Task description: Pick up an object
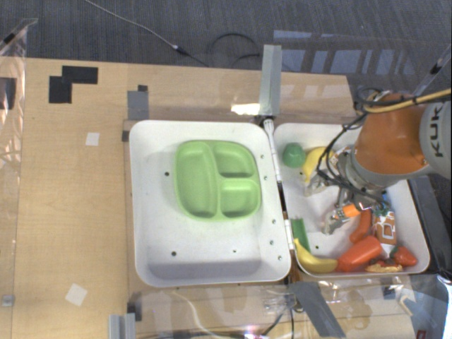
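My gripper (341,215) hangs low over the middle of the right bin (417,210), below the arm's orange band (390,142). Right beside it lie a small orange piece (349,209) and a red pepper-like item (364,224). A large orange-red toy (360,253) lies just in front of it. A green ball (293,154) and a yellow banana (313,162) sit at the bin's far left. A second banana (314,260) lies along the near left corner, with a green strip (299,229) above it. The view does not show any item clearly held.
The left bin (152,210) holds a green divided plate (215,179). A white and orange packet (385,228), a small red item (405,257) and a flat brown piece (385,266) crowd the right bin's near right corner. A grey post (270,83) stands behind the bins.
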Action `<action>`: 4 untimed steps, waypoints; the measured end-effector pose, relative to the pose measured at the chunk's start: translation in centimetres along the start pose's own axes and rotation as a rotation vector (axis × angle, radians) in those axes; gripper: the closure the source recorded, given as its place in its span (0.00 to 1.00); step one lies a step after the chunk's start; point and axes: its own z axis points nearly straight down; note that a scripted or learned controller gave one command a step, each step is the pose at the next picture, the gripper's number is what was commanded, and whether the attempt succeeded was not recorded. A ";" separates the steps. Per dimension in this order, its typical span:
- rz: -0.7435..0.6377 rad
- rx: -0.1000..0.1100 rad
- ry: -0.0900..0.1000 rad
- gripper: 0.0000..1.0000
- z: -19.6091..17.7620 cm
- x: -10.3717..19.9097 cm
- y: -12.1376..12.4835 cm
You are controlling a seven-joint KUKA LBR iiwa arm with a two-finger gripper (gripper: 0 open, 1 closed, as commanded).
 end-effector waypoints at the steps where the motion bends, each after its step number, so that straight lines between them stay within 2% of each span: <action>1: -0.004 0.004 -0.010 1.00 -1.4 -0.4 0.0; 2: 0.093 0.004 -0.010 1.00 -18.4 -2.8 -1.9; 3: 0.093 -0.002 0.002 0.00 -17.7 -2.6 -1.8; 4: 0.157 -0.008 0.017 0.00 -6.5 -1.6 0.8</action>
